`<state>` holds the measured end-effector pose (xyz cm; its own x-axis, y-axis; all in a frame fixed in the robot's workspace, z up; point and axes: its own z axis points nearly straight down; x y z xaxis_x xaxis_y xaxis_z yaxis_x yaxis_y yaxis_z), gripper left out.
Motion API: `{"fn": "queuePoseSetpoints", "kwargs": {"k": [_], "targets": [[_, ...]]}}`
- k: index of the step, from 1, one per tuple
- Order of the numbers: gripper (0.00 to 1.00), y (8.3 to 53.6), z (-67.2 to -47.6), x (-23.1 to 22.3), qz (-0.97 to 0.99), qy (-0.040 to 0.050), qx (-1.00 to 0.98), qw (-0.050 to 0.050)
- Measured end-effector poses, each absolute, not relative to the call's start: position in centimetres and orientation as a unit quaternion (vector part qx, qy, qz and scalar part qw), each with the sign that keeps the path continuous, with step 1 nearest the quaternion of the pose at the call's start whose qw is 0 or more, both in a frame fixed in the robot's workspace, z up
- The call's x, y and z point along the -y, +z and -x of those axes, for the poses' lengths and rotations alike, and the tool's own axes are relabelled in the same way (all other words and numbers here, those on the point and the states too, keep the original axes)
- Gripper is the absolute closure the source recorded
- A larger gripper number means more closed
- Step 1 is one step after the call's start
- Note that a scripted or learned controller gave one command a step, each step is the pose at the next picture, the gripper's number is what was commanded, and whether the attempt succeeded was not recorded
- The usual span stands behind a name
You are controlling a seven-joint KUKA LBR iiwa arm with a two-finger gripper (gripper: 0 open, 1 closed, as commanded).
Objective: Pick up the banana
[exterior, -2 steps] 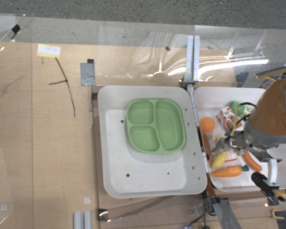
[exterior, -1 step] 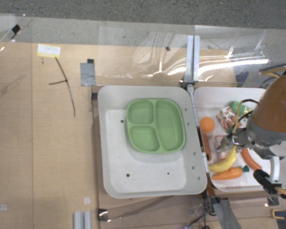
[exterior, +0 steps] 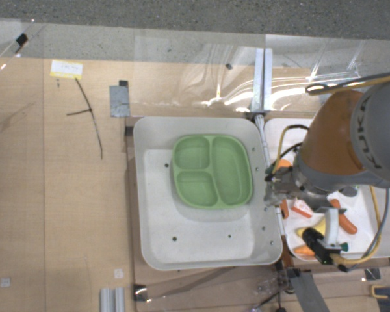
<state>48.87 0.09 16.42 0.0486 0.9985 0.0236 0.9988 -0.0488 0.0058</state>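
The fingers are hidden under the grey and orange arm [exterior: 341,142], so I cannot tell how far open they are or whether they grip or touch anything. The wrist hangs over the left side of the right bin [exterior: 365,205], towards the right edge of the surface. A pale yellow shape, probably the banana [exterior: 310,231], lies in that bin near the surface's lower right corner, just below the wrist and among several orange pieces [exterior: 346,223]. The letters "KUK" show on the arm's grey shell. A yellow label [exterior: 66,69] sits near the surface's upper left corner, its writing too small to read. The left bin [exterior: 149,239] holds a green divided plate [exterior: 212,171].
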Motion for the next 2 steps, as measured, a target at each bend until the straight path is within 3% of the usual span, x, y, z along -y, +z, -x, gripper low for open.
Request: {"fn": "queuePoseSetpoints", "kwargs": {"k": [1,2], "targets": [[1.0,30.71,-46.0,13.04,0.685,-0.0026,0.729,-0.005],[0.0,30.68,-45.99,13.0,0.685,-0.0023,0.729,-0.004]]}}
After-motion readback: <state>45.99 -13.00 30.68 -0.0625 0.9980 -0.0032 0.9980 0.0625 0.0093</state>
